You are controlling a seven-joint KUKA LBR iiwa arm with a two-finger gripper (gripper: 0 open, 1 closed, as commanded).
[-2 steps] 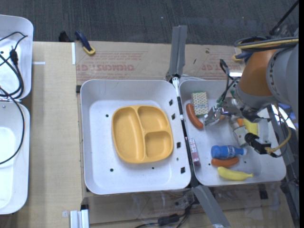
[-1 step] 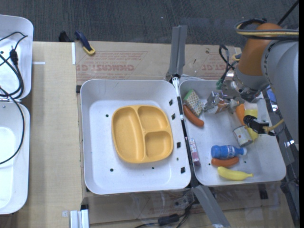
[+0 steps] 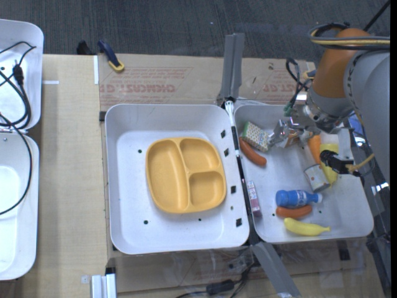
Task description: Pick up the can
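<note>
Camera view: arm reaches in from the right, gripper (image 3: 286,131) low over the back of the right bin (image 3: 350,225), its metal tip just beside a patterned packet (image 3: 255,136) and the upper end of a red sausage (image 3: 253,153). Can't tell whether the jaws are open or closed, and nothing is visibly held. Best guess for the can (image 3: 316,177) is the small grey cylinder on its side mid-bin, touching a yellow item (image 3: 329,166); too small to be sure. It lies toward the front of the bin and to the right of the gripper, near but apart, long axis roughly slanted across the bin. Blue bottle (image 3: 296,198), second sausage (image 3: 294,212) and banana (image 3: 306,228) sit further front. Left bin (image 3: 118,185) holds a yellow divided plate (image 3: 185,174).
</note>
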